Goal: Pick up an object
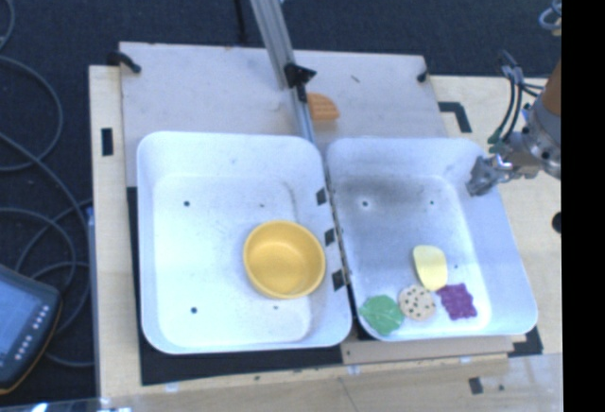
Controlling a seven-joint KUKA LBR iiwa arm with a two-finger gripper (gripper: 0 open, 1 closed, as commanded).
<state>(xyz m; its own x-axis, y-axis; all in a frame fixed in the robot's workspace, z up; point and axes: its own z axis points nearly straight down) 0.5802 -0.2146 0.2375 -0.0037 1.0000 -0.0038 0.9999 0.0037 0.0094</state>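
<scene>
Nearest us, along the front wall of the right bin (pixel 492 240), we see 4 small pieces in a loose cluster: a green round piece (pixel 382 314) in the front left corner, a speckled cookie (pixel 416 302) just beside it, a purple piece (pixel 458 300) to the cookie's right, and a pale yellow piece (pixel 430 266) just behind the cookie. We see a yellow bowl (pixel 284 259) standing upright in the left bin (pixel 189 174), toward its right side. We see the gripper (pixel 482 176) over the right bin's back right rim, well apart from the cluster; we cannot tell whether its fingers are apart or together. Behind the bins, an orange object (pixel 322 108) lies on the bench (pixel 189 89).
</scene>
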